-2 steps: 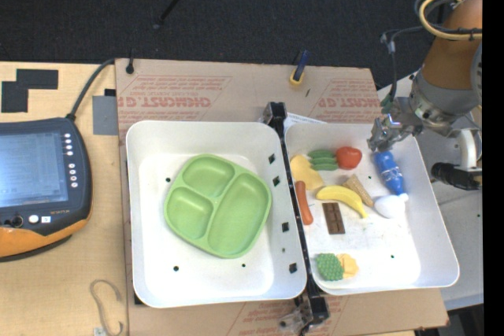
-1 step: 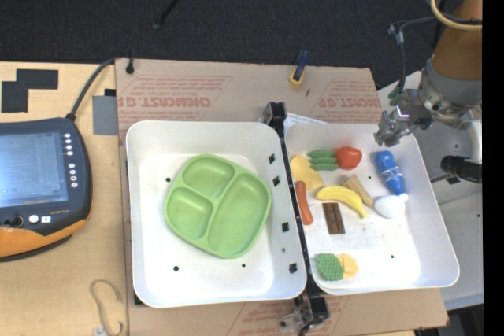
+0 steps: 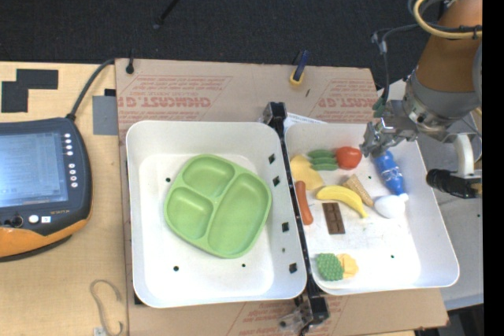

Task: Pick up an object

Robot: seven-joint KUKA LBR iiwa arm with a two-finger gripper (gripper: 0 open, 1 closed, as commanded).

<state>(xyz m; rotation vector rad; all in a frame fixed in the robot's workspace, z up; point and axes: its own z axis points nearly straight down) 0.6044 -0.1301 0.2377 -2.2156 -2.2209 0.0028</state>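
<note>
Since everything's sitting loose in the right bin (image 3: 441,248), nothing's been picked up yet. From the overhead camera the hand (image 3: 381,136) hangs just right of the tomato (image 3: 349,157), right above the blue bottle (image 3: 390,171), holding nothing; can't tell if it's open or closed, so the whole grab is left.

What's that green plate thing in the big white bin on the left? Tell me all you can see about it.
The light green divided plate looks like smooth plastic, rounded in outline, with three shallow compartments set off by raised ridges: two smaller ones at its left and one larger at its right. It lies flat, face up, turned slightly askew, near the middle of the left shallow white bin. It rests on the bin's floor.
</note>
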